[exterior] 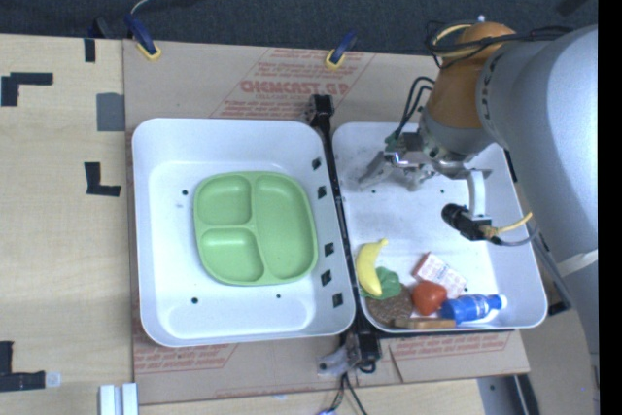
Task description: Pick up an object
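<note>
Camera view: gripper (pixel 381 170) hangs over bare floor at 11 o'clock in the right bin (pixel 525 253), fingers spread, nothing between them. Pickable clutter sits heaped at 6 o'clock against the near wall: banana (pixel 369 267), red item (pixel 429 297), blue bottle (pixel 473 307). Wall crowds them; open room lies above, toward the gripper. Left bin (pixel 155 209) carries a green divided plate (pixel 256 227).

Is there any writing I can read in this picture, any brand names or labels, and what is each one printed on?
"CHEMCAST" in red, followed by a few letters I can't make out, on the brown board under the bins.
A smaller red line beneath it, too blurred to read.
More red print on the board's front edge, too small to read.
The red-and-white packet in the right bin bears markings too small to read.
The blue bottle shows no legible label.
</note>
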